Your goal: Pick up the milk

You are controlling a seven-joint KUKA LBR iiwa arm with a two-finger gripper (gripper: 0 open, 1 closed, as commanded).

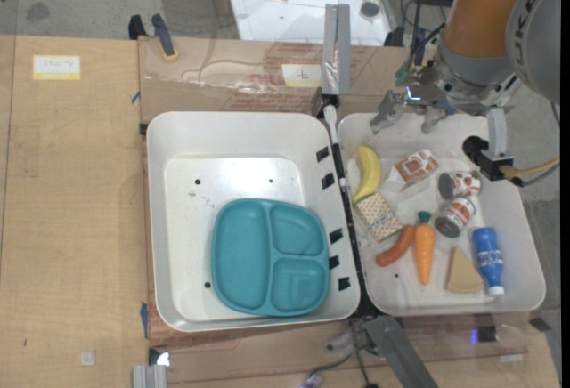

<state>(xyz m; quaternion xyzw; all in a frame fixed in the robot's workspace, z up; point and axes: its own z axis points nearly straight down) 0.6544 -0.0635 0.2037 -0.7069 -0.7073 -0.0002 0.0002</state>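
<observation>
Spanning the middle of the view, the table carries two white bins side by side. The left bin holds a teal divided tray, which sits toward that bin's 5 o'clock corner. The right bin is the crowded one. Over its 12 o'clock rim hangs the arm, grey with its orange band, and the end effector hovers just above the bin's far edge, its fingers spread and nothing between them: released, no grasp.

Down in the right bin now. A yellow banana lies at 9 o'clock, close to the wall between the bins. The milk, a small carton with red-brown and white panels, lies just right of the banana, toward 11 o'clock from the bin's centre, below the end effector and apart from it. A blue bottle rests at 4 o'clock beside a tan wedge. An orange carrot sits near centre, a sausage just left of it, two small cans above.
</observation>
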